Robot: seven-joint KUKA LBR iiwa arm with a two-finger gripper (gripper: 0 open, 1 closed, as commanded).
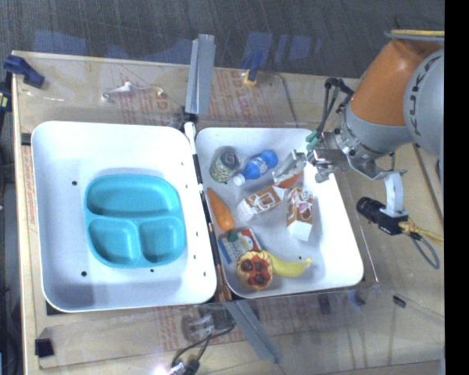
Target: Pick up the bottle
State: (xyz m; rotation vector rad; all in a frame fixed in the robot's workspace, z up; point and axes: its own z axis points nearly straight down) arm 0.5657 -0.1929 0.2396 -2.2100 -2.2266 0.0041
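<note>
A: Where is the bottle (255,167) lying?
B: On its side in the right bin (340,241), touching the can (225,162); 2 cartons (283,202) are crowding it. The gripper (301,165) is hovering beside it; its grip is unreadable.

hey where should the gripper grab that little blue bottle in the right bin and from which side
Probably across the blue body of the bottle, coming straight down from above. It lies on its side, white cap end pointing toward the left bin, so the rounded body is the widest free part. The can sits close by the cap and a carton below, so the fingers should straddle the body crosswise.
</note>
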